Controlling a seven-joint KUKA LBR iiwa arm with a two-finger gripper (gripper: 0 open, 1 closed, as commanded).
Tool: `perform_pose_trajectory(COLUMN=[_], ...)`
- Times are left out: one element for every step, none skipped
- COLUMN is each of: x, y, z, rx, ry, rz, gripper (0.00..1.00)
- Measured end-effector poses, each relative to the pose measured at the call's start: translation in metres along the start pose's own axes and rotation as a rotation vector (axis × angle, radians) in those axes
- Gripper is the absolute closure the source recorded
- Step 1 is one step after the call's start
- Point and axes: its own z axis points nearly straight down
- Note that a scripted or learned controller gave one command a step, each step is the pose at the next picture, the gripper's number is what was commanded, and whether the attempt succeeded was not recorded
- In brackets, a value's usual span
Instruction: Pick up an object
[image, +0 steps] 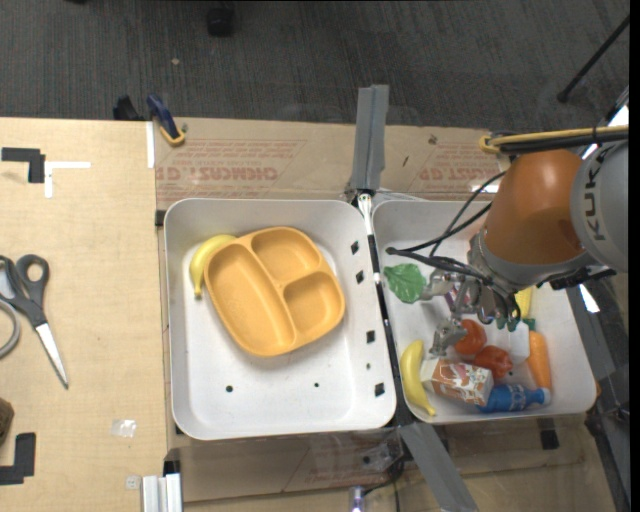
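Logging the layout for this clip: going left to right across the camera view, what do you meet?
Scissors → banana at the left bin's edge → orange divided plate → green leaf toy → gripper → carrot.

The grey arm (590, 200) with its orange band reached in from the right, its hand (470, 310) pointed downward.

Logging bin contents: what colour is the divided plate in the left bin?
Orange-yellow, plain; the divided plate shows best in the camera view.
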Motion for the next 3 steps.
perform_pose_trajectory(x=[0.025, -0.064, -0.089], y=[-0.002, 0.003, -0.031], z=[0.0, -0.001, -0.002], rx=[0.0, 0.0, 0.002], ry=[0.002, 0.0, -0.005], rz=[0.037, 0.027, -0.015], gripper=[0.0, 0.0, 0.0])
